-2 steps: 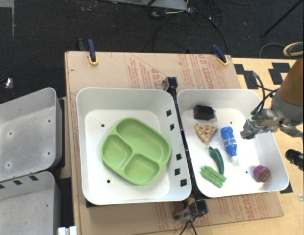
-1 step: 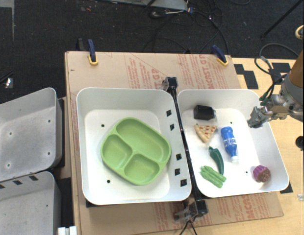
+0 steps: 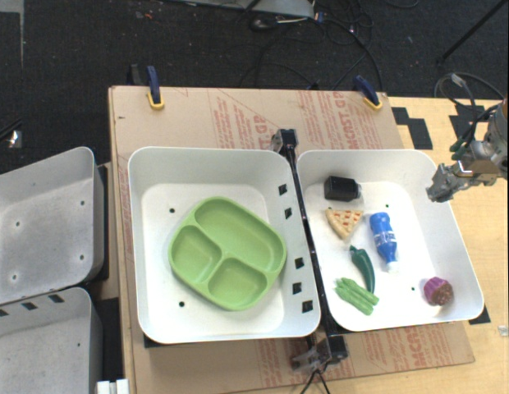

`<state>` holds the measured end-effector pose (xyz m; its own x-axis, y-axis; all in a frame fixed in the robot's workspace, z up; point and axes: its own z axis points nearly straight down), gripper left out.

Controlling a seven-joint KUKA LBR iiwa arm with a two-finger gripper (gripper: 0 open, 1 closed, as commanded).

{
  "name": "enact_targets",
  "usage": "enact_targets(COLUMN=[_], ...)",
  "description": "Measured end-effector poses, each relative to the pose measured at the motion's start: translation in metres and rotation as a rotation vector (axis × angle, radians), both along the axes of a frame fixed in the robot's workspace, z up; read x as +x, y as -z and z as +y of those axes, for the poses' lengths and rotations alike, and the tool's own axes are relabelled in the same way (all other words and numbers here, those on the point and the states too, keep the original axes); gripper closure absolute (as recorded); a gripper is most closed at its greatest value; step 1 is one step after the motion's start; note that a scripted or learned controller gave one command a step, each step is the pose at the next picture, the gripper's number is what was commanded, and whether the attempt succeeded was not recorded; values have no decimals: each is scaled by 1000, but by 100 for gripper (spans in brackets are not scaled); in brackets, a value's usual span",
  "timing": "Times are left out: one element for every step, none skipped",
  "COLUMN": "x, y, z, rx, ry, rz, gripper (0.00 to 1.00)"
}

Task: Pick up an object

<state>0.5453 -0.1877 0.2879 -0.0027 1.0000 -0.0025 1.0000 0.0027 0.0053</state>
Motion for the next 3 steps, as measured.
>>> enact_targets(x=[-7, -14, -21], y=[17, 34, 33], z=[44, 98, 145], rx=[3, 4, 4], ry=[-2, -4, -4], rz=[7, 8, 7], gripper=[100, 100, 100])
